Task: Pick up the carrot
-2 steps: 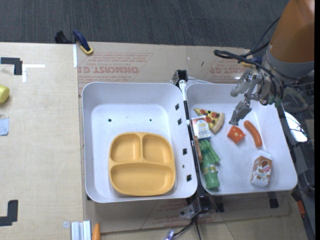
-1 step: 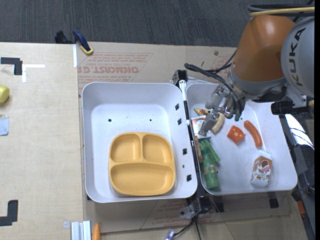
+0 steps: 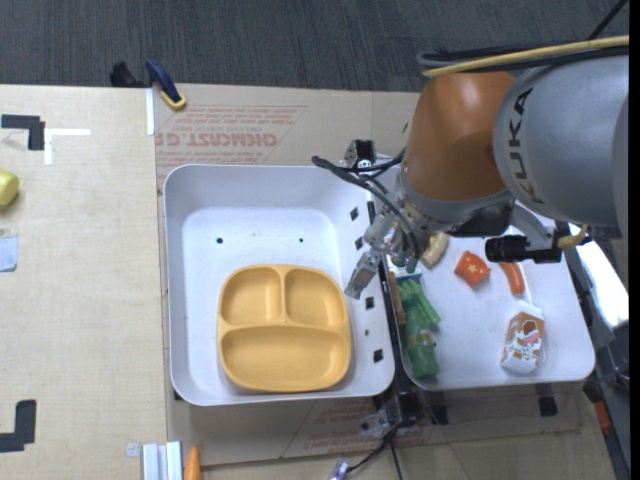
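The carrot (image 3: 514, 277) is a small slim orange piece lying in the right bin (image 3: 560, 368), near its far right side and partly under a black part of the arm. My gripper (image 3: 375, 258) hangs below the orange band over the wall between the two bins, well left of the carrot and apart from it. Nothing shows held in it. The big grey and orange arm covers the far part of the right bin.
An orange-red chunk (image 3: 471, 269) lies just left of the carrot. A beige piece (image 3: 435, 250), green items (image 3: 420, 318) and a white packet (image 3: 522, 343) share that bin. A yellow divided plate (image 3: 285, 326) sits in the left bin (image 3: 200, 218).
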`<state>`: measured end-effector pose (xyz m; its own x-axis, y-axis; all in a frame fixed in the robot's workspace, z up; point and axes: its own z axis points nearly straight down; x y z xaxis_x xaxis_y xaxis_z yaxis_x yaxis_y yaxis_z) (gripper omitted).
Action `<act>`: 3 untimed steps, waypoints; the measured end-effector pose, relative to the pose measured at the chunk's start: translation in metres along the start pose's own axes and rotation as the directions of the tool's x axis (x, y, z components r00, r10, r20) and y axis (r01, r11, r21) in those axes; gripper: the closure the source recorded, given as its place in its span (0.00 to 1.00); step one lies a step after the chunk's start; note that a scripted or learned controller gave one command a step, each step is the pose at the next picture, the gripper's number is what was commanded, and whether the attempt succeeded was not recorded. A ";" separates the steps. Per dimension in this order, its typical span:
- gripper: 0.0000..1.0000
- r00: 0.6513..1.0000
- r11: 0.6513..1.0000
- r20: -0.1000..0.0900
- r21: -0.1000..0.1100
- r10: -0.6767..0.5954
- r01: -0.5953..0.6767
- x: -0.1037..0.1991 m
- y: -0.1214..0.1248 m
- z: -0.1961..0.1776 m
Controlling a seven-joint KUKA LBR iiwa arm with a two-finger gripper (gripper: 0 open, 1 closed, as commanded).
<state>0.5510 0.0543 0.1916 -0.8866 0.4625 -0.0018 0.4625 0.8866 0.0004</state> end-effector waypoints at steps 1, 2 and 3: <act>0.00 0.976 0.976 -0.002 0.002 0.217 -0.217 0.077 0.050 0.075; 1.00 0.976 0.976 -0.001 0.000 0.216 -0.216 0.075 0.050 0.066; 1.00 0.996 0.996 0.022 -0.021 -0.082 0.082 0.076 0.043 0.088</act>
